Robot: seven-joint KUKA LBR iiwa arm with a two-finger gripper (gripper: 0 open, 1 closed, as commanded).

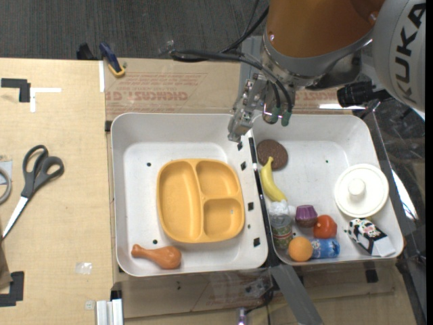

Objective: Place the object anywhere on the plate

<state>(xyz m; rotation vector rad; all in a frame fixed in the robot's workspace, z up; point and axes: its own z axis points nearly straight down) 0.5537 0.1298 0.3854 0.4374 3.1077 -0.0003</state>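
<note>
**Tool hanging over the bin divide, plate waiting with nothing on it**

The tool (pixel 242 124) is hanging at the far end of the seam where the left bin (pixel 128 181) and the right bin (pixel 318 147) are meeting. How far its fingers are parted cannot be told from this angle. Nothing is showing in its grip.

The plate (pixel 200 200), yellow with three compartments, is sitting in the middle of the left bin, bare. A drumstick (pixel 158 255) is lying in that bin's near left corner, apart from the plate.

Which object is meant is not settled by the view. The candidates are crowding the right bin: a banana (pixel 271 180) running along the left wall, a brown cookie (pixel 272 153) touching its far tip, then a purple piece (pixel 306 214), a tomato (pixel 325 226) and an orange (pixel 300 249) packed along the near edge. A white lidded bowl (pixel 361 189) is standing by the right wall.

Risks, as judged: the banana is lying tight to the divider, so a descending finger is likely to strike the rim. The near-edge cluster is touching throughout; a grab there could nudge neighbours or come up with nothing. Carrying across the raised seam could knock a weakly pinched item loose short of the plate.

Scissors (pixel 30 178) are lying on the desk (pixel 54 235) by its left edge.
</note>
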